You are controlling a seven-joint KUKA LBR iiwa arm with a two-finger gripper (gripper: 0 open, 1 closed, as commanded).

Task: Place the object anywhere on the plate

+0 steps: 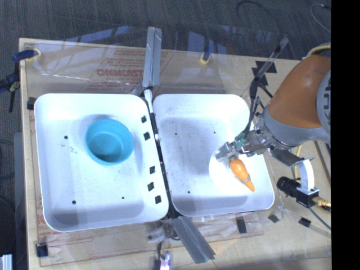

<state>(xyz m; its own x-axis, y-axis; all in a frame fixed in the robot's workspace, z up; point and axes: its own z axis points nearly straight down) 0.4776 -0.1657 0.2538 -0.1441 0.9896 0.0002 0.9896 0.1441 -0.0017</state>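
In the right bin (pixel 185 151), toward its right side, the gripper (pixel 232 153) hangs low over a white plate (pixel 220 173), and whether it is open or closed cannot be told from this slant. Just beneath and to the near right of it lies an orange carrot (pixel 243 173), resting on the plate with its thick end toward the gripper and its tip pointing to the near right; nothing shows the carrot being pinched. The rest of the right bin's floor around the plate is bare white, speckled with dark marks. A row of small black clips (pixel 151 151) runs along the seam between the bins. In the left bin (pixel 56 151) sits a blue bowl (pixel 109 141), upright, well apart from the gripper. The arm (pixel 301 100) comes in from the right, its orange band bulking above the right bin's far right corner and the grey wrist angling down and leftward.
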